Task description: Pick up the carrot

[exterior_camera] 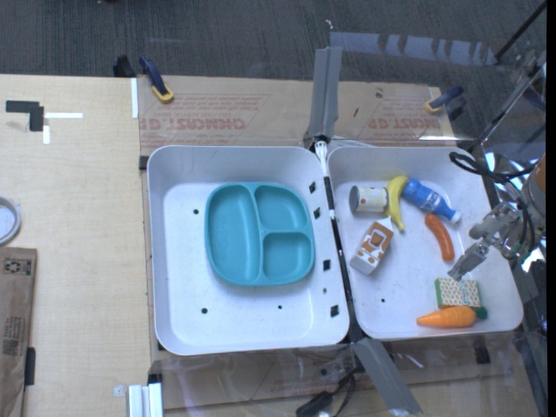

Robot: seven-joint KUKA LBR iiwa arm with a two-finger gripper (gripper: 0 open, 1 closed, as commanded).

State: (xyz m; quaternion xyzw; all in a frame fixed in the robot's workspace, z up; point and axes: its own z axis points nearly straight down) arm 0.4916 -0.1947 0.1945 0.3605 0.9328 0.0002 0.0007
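Seen from above, the carrot (447, 318) lies at the near edge of the right bin (408, 320), touching a small green packet (458, 293). The jaws (473, 261) hover at about one o'clock from it, released, grasping nothing.

A single fixed camera hangs above the pale wooden desk (69, 189) and looks down at a slant. It stands far enough back to take in both shallow white plastic bins, the left bin (174, 320) and the right bin (512, 307), with dark carpeted floor (261, 16) along the top.
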